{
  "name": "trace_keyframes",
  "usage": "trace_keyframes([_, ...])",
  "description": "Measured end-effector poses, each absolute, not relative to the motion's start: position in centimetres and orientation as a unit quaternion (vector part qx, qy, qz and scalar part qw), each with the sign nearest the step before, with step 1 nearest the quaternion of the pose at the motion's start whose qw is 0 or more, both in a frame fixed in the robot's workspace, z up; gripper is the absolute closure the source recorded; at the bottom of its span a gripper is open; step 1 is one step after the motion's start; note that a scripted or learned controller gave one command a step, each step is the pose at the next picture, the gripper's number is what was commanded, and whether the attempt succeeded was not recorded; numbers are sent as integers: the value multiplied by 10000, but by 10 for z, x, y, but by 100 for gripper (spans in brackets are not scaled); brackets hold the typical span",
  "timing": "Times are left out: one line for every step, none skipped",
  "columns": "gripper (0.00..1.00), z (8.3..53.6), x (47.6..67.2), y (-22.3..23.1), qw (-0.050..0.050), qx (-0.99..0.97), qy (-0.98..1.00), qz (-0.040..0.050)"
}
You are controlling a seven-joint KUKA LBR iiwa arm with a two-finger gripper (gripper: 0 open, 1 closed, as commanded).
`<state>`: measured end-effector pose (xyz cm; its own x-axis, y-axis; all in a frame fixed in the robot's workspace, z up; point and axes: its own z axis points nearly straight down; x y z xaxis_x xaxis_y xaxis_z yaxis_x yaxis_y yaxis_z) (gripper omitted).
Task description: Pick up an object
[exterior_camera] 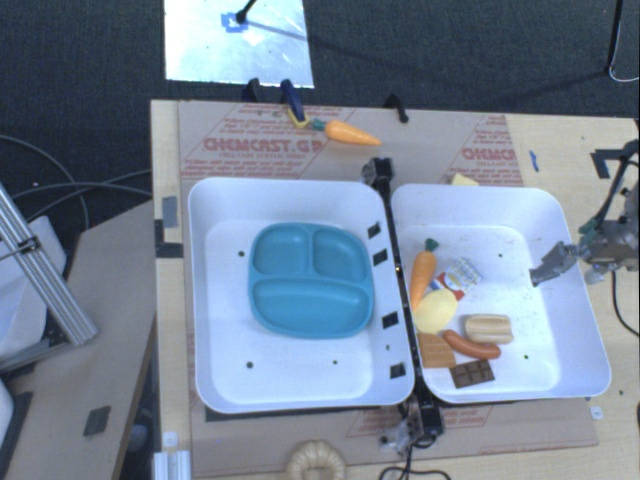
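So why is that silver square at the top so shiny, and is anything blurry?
In the camera view, the silver sheet above the bench catches glare and washes out to white; the end effector at the right bin's edge looks soft and smeared, while the blue tray and toy food stay fairly sharp.

You had two white bins: the left bin [215,368] and the right bin [560,363]. One blue divided plate [310,278] lay in the left. You had two carrots, one in the right bin [423,273] and one on the worktop [345,133]. One lemon [435,311], one bread roll [487,326], one sausage [472,346], one cracker [436,349], one chocolate piece [471,373] and one small packet [460,273] made up the rest.
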<state>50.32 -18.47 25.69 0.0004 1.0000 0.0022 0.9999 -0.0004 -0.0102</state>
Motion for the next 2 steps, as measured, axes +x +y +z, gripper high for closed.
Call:
trace_keyframes([0, 263, 506, -184, -7, -7060, -7082, -4])
trace_keyframes([0, 204, 499, -188, 13, -7068, -7074, 6])
